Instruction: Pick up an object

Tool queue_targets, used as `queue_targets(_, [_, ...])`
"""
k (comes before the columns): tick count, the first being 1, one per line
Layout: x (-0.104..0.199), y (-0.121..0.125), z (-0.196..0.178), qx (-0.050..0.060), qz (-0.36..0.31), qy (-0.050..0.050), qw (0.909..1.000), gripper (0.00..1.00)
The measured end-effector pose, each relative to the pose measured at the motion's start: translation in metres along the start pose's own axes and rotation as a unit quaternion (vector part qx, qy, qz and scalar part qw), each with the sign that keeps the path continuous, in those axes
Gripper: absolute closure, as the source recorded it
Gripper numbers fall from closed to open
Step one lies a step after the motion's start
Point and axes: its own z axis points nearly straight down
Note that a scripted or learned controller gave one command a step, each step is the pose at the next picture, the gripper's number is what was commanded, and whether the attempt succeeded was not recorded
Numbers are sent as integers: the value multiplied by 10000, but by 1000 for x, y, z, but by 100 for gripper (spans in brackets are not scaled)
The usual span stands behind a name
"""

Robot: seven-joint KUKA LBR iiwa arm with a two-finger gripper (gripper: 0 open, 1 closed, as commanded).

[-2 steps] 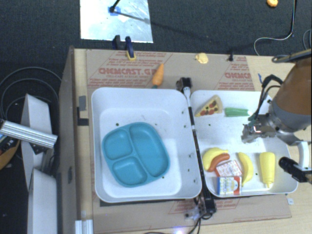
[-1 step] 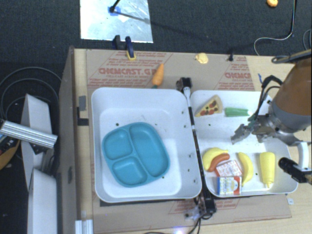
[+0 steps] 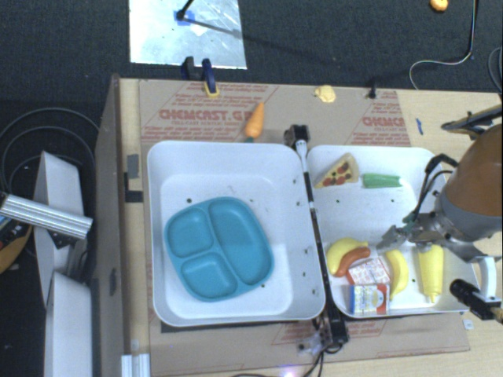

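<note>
Gripper low in right bin, jaw state cannot tell; yellow bottle at bin's near right corner, light, stiff, slick plastic, grab mid-body

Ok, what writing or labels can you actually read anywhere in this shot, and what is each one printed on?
"CHEMCAST.G…", red print on the brown cardboard sheet behind the left white bin; the end is cut off by an orange carrot-shaped toy.
"CHEMC…", the same red print on the cardboard behind the right white bin, blurred.
Small red and white carton: print too blurred to read.
Small blue and white carton: print too small to read.
</note>
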Motion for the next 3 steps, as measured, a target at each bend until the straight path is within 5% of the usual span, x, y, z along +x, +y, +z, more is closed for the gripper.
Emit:
queue_targets(1, [-11, -5, 50, -39, -22, 51, 10000, 0])
queue_targets(2, [-12, -2, 36, -87, -29, 5, 10000, 100])
queue_targets(3, [53, -5, 49, -71, -32, -27, 10000, 100])
